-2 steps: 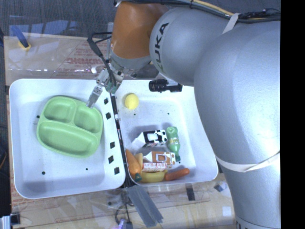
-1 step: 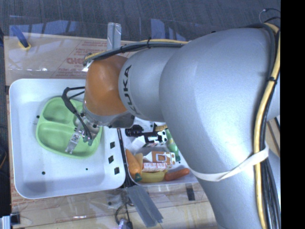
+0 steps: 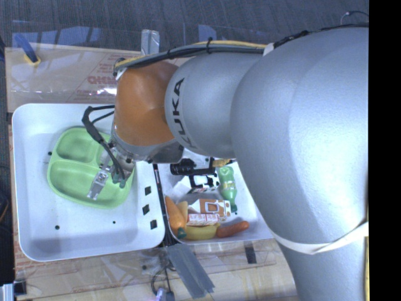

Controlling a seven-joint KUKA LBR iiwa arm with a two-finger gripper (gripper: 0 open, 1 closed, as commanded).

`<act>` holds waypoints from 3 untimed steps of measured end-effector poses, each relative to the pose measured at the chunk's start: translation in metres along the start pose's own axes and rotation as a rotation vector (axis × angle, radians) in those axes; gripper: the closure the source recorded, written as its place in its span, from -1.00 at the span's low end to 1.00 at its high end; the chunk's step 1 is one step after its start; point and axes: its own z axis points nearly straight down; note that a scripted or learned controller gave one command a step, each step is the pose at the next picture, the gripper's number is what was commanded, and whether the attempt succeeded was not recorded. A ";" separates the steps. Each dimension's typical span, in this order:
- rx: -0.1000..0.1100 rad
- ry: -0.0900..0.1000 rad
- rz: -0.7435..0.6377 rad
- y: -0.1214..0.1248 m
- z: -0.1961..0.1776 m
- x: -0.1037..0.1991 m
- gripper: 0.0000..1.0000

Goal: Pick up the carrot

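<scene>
Camera view: my gripper (image 3: 108,179) hangs over the green divided tray (image 3: 75,162) in the left bin (image 3: 37,231); nothing shows between its fingers, and their spread I cannot tell. The carrot (image 3: 175,214) lies in the right bin (image 3: 260,227), against the carton (image 3: 208,211), well apart from my gripper, so untouched.

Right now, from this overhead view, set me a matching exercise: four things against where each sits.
Things:
1. green divided plate
2. carrot
3. gripper
4. green bottle

Places:
A. right bin's near edge, beside the yellow item
B. over the plate's right side
C. left bin
D. right bin, under the arm

Pairs: 1-C, 2-A, 3-B, 4-D
</scene>
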 end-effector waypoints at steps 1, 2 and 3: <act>0.001 -0.002 -0.348 0.083 0.052 -0.051 -1.00; 0.000 0.000 -0.717 0.047 -0.023 0.000 -1.00; -0.001 -0.005 -0.765 -0.013 -0.111 0.002 -1.00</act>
